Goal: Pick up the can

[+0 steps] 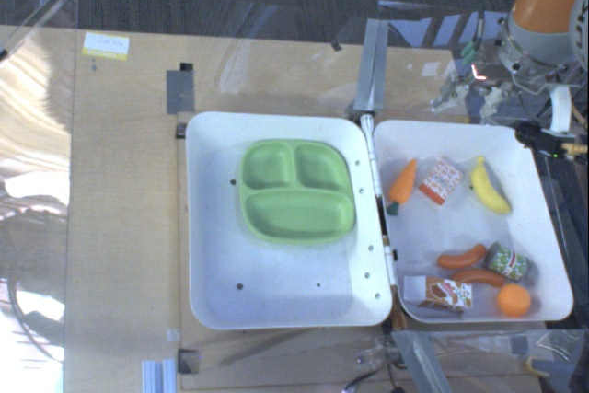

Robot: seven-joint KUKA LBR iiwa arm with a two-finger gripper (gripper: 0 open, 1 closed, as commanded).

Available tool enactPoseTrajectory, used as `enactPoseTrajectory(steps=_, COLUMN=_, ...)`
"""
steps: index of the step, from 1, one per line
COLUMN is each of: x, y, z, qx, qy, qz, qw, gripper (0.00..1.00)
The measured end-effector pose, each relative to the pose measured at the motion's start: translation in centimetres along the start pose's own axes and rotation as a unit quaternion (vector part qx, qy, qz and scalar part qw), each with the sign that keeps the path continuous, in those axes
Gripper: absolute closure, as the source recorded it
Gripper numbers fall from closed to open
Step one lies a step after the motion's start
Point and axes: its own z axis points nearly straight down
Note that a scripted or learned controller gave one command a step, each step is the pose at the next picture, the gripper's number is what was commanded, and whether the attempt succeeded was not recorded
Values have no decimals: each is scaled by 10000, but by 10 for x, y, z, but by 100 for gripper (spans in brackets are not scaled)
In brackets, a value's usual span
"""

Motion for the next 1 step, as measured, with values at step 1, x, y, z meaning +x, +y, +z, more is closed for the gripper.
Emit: enactPoseTrajectory(steps=1, x=-52, y=-18, z=109, qx=2, qy=-4, qz=-435, qw=9991, gripper=0)
